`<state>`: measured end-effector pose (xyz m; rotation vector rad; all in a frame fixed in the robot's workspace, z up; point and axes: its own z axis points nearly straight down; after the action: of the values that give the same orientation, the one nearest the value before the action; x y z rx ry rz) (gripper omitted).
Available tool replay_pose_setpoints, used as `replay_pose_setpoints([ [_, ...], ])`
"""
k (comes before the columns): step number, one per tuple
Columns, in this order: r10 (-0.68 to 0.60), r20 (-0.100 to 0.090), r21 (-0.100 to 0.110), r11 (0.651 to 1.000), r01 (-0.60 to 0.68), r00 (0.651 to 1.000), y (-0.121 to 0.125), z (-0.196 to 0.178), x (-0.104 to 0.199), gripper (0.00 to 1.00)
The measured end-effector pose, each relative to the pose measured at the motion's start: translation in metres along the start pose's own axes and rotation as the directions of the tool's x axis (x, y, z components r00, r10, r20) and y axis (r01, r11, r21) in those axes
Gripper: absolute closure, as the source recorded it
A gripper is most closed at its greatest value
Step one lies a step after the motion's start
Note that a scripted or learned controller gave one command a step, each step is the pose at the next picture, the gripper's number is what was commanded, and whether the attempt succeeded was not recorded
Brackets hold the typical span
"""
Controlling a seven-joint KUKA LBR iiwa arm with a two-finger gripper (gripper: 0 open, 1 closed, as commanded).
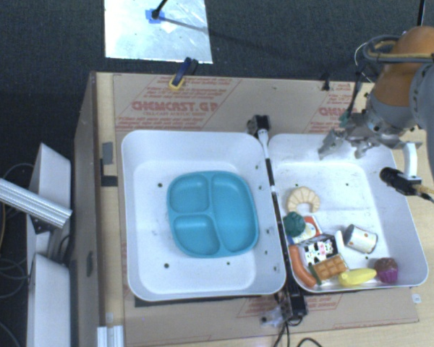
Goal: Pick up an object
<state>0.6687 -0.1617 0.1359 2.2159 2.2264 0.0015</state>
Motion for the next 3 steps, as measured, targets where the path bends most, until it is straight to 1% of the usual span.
replay_pose_setpoints([
  [1,-0.001,0.000,-0.001,1.000,0.001,1.000,0.001,0.024,0.055,0.00],
  [2,0.000,0.000,-0.001,1.000,0.000,1.000,0.001,0.051,0.076,0.00],
  [3,0.003,0.002,-0.004,1.000,-0.003,1.000,0.001,-0.001,0.021,0.00],
])
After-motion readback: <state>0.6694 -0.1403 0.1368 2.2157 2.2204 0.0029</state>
